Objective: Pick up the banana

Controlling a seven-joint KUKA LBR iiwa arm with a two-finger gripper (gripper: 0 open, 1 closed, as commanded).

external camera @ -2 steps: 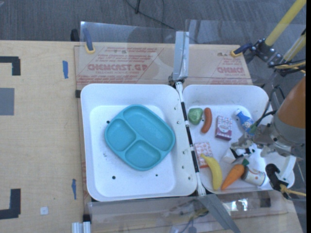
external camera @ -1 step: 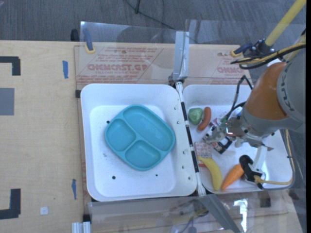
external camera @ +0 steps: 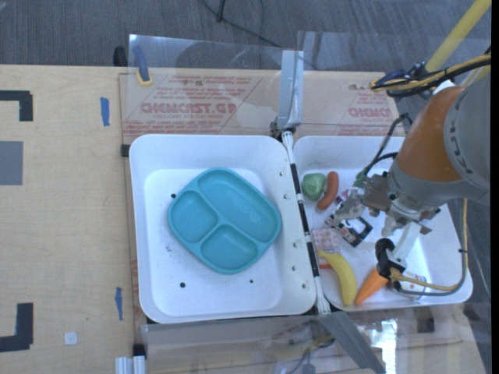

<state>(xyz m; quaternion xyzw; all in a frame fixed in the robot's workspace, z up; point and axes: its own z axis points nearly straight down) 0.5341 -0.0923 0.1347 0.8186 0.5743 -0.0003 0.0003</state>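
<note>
The yellow banana [external camera: 341, 269] lies in the right bin [external camera: 441, 297], near its front left corner, curving toward the front wall. My gripper [external camera: 349, 223] hovers just behind the banana, a little toward the bin's middle, and is apart from it. It stands open with nothing between its fingers. The grey arm with its orange band [external camera: 427, 142] reaches in from the right, over the bin's back half.
An orange carrot [external camera: 372, 285] lies right beside the banana's front end. A green round item [external camera: 313, 185] and a red sausage-shaped item [external camera: 328, 191] sit at the back left of the right bin. The left bin [external camera: 142, 209] holds a teal divided plate [external camera: 224, 219].
</note>
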